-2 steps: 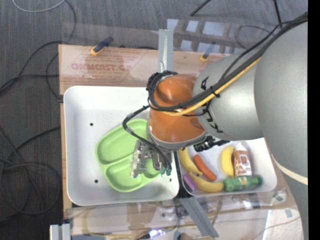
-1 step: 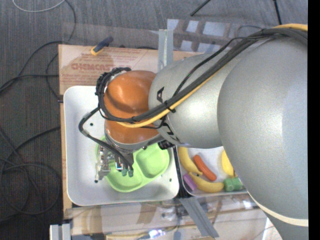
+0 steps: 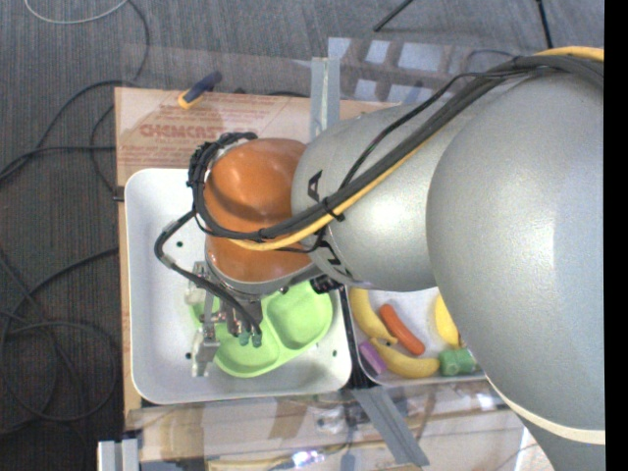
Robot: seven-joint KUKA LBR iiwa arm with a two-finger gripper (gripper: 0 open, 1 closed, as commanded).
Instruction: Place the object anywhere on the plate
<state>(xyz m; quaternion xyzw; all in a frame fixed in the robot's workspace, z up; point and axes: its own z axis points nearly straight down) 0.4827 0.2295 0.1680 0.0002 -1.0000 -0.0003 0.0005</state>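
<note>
A light green plate [image 3: 257, 359] lies in the left bin [image 3: 157, 263], near its front right corner. A rounded green object [image 3: 299, 317] rests on the plate's right part. My gripper [image 3: 224, 337] hangs below the orange wrist band [image 3: 250, 199], over the plate's left edge and just left of the green object. The arm hides much of the bin's rear and part of the plate.
The right bin [image 3: 365, 366] holds yellow bananas [image 3: 402, 361], an orange carrot [image 3: 402, 330], a small green piece [image 3: 457, 362] and a purple bit [image 3: 369, 357]. The large grey arm [image 3: 471, 214] covers most of the right bin. A cardboard sheet [image 3: 196, 126] lies behind the left bin.
</note>
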